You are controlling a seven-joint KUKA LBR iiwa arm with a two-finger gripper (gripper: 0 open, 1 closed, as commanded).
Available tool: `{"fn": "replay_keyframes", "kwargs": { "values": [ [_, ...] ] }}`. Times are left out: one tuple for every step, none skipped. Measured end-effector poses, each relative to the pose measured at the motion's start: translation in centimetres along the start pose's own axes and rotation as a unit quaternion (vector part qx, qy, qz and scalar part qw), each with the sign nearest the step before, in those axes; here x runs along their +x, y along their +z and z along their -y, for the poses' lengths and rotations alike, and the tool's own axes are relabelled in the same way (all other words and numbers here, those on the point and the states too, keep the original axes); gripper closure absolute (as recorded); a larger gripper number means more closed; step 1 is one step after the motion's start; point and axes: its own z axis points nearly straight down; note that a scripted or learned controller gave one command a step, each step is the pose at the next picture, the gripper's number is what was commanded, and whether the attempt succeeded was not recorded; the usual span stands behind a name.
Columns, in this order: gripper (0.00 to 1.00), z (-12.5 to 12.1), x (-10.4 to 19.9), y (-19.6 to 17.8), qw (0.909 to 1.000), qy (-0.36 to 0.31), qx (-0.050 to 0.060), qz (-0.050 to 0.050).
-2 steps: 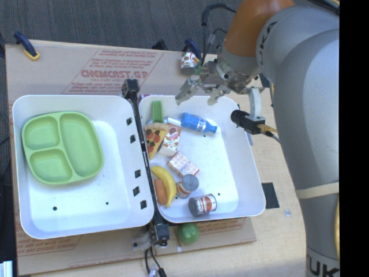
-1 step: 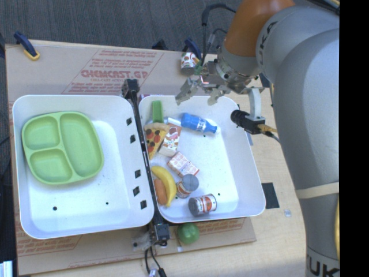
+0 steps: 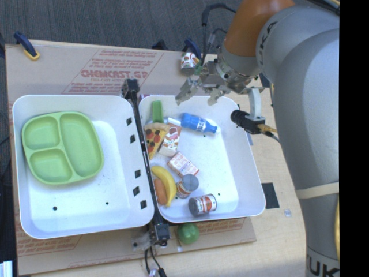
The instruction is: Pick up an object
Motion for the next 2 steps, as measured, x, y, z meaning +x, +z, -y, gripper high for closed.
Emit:
{"fn": "replay_keyframes", "kwargs": {
  "values": [
    [0.0,0.0,0.0,0.0,1.0,0.0,0.0,0.0],
    [0.0,0.0,0.0,0.0,1.0,0.0,0.0,0.0]
  ]
}}
